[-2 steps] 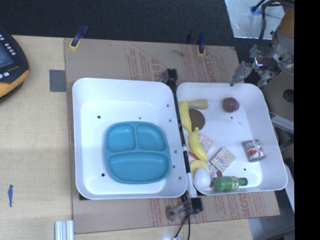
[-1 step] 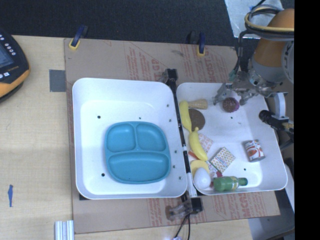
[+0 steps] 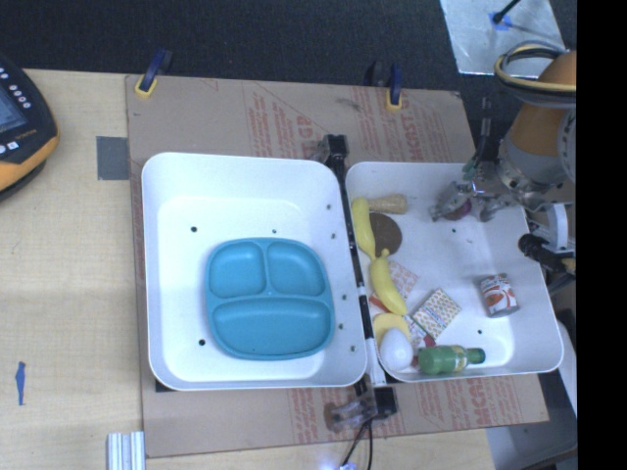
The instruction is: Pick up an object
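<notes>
A green bottle (image 3: 449, 359) lies on its side along the near wall of the right bin (image 3: 534, 355), its cap pointing right, beside a white egg (image 3: 395, 349) tucked into the near left corner. Just beyond them sit a patterned packet (image 3: 435, 312), a small can (image 3: 499, 295) alone toward the right wall, and two bananas (image 3: 385, 284) strung up the bin's left side, with a brown disc (image 3: 383, 233) and a pale cylinder (image 3: 389, 204) at their far end. In the left bin (image 3: 167, 262) a blue tray (image 3: 269, 297) with three compartments rests flat.

Farther back, the gripper (image 3: 464, 204) hangs low over the right bin's far half, above bare white floor, its fingers spread apart with nothing between them. The arm (image 3: 537, 130), grey with an orange band, comes in from the right behind it.

By this view the pick is not done: every object lies on the bin floor, and none is lifted or pinched. The gripper stands apart from all of them, the pale cylinder and the brown disc being its nearest candidates to the left, the can nearer the camera on the right. Left to do, it appears, is the whole of the job: settle over one item, close on it and raise it clear. Whether the fingertips are touching the bin floor cannot be told from this angle.
</notes>
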You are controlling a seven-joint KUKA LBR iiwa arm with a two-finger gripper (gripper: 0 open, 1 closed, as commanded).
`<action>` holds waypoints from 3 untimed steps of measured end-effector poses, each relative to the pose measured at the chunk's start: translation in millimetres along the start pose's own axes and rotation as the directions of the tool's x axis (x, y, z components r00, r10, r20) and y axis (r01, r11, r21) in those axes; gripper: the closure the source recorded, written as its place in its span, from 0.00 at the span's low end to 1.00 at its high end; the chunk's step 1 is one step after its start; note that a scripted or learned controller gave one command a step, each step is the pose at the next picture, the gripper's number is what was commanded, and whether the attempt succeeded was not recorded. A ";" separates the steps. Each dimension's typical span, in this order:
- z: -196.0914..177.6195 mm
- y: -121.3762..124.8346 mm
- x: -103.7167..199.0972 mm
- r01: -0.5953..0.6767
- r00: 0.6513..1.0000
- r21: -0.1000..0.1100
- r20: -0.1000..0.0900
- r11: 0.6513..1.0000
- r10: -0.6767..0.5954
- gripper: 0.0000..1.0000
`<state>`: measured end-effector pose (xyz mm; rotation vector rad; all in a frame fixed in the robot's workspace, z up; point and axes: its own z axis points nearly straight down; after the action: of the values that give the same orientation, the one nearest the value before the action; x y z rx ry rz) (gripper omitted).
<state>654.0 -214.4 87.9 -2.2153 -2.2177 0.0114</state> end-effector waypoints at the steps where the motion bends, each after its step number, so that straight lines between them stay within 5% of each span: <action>1: -4.3 1.8 11.3 0.004 1.000 -0.004 -0.001 1.000 -0.004 0.00; 3: -4.5 2.4 5.1 0.002 1.000 -0.008 0.001 1.000 -0.002 0.00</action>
<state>656.4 -209.3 92.4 -2.2179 -2.2246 0.0034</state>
